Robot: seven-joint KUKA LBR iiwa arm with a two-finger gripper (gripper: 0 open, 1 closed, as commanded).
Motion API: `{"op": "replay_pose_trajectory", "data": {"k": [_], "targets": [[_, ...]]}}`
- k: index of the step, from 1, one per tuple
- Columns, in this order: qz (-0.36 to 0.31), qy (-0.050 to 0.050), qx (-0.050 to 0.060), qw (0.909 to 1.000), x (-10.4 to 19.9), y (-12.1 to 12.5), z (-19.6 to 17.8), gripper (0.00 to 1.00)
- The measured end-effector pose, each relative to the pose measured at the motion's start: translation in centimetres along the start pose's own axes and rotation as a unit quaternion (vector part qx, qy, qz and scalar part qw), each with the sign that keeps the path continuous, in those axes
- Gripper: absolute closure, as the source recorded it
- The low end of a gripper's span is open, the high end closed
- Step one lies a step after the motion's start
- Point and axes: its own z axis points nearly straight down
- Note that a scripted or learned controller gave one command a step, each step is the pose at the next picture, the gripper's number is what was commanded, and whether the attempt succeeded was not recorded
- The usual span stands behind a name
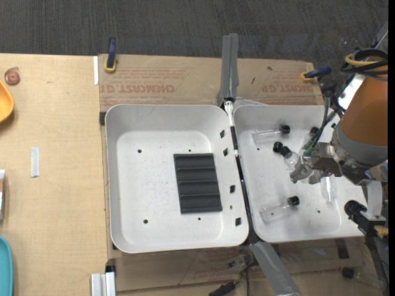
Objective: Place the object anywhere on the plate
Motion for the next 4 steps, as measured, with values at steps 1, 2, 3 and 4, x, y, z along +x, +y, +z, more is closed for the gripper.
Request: {"op": "replay_pose_trajectory", "data": {"k": [1, 2, 3, 4], "targets": [[-0.004, -0.001, 0.002, 1.0, 5.7, 3.2, 3.3, 1.0], [-0.092, -0.001, 0.001, 0.9958, 14.3, 5.0, 3.3, 1.0], [-0.049, -0.001, 0.001, 0.9988, 22.5, 8.0, 3.1, 1.0], [-0.244, -0.001, 0.001, 0.9697, 25.9, 6.5, -3.3, 1.0]]}}
